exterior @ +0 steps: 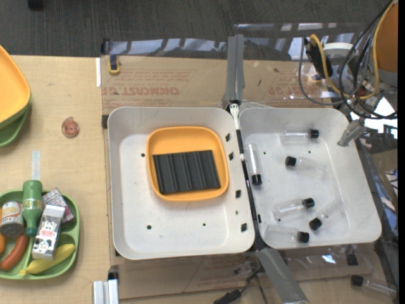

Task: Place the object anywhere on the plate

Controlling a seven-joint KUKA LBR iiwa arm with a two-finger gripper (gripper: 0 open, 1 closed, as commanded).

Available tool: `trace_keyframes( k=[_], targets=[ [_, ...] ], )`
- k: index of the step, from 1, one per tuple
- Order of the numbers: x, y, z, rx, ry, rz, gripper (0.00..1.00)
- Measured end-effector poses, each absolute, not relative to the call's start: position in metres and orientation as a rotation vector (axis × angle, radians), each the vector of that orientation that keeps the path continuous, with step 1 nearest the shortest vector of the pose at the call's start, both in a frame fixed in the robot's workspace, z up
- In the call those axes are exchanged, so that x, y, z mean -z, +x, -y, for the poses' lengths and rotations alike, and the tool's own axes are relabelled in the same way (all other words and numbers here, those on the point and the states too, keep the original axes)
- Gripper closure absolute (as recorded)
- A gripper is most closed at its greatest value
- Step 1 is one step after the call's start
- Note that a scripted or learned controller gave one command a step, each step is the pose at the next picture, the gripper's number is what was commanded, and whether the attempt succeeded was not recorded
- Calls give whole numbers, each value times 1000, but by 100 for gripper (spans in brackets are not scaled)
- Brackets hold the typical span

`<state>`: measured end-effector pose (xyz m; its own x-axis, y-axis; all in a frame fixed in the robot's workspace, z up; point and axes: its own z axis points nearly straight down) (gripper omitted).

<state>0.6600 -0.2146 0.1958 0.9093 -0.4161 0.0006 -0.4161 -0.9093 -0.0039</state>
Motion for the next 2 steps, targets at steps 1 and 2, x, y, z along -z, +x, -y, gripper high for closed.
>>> trace_keyframes(
  k=[1,2],
  targets=[
    [-191,660,219,4,-3116,-371,0],
    [-196,660,219,5,-3122,-310,0]
  ],
)
